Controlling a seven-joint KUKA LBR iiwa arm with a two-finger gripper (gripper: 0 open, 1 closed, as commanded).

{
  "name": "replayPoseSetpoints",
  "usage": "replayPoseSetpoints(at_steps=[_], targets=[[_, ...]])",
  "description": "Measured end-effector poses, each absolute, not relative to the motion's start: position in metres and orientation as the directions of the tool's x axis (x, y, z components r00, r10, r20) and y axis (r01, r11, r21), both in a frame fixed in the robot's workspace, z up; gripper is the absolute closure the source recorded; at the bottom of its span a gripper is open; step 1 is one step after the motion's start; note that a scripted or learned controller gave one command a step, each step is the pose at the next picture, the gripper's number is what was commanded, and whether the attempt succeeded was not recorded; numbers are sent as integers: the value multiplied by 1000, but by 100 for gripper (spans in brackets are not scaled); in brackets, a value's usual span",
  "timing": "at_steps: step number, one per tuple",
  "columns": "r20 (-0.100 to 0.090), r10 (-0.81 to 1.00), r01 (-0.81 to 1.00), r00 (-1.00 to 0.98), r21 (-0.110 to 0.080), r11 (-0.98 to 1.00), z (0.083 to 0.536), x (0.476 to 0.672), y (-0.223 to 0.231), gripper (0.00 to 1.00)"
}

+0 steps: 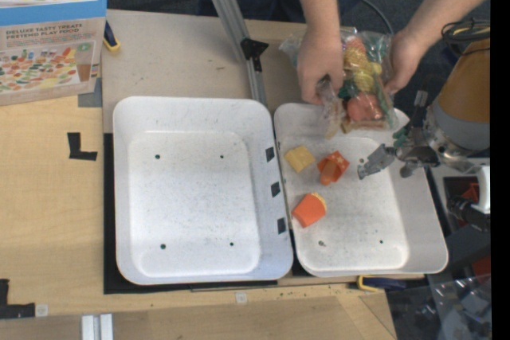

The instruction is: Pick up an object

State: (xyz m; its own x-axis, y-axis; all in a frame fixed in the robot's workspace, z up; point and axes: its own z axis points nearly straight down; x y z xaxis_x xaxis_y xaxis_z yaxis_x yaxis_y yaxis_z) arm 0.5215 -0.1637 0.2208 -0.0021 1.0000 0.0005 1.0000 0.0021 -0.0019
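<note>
Three small toy food pieces lie in the right bin (414, 251): a pale yellow block (300, 158), an orange-red piece (333, 168) just right of it, and an orange piece (309, 210) nearer the front. My gripper (381, 161) hangs over the bin's right part, to the right of the orange-red piece, with nothing seen between its fingers. A person's two hands (321, 72) hold a clear bag of toy food (365, 84) over the bin's far edge.
The left bin (135, 123) sits beside the right one. A slanted metal rail (231, 8) runs down to the bins' far junction. Printed toy-food cards (48, 20) lie at the far left. The arm's grey and orange body (470, 103) stands at the right.
</note>
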Motion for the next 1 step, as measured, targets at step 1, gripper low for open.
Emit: replayPoseSetpoints(at_steps=[1], targets=[[0,1000,1000,-2,-1,2,221,522,-164,0]])
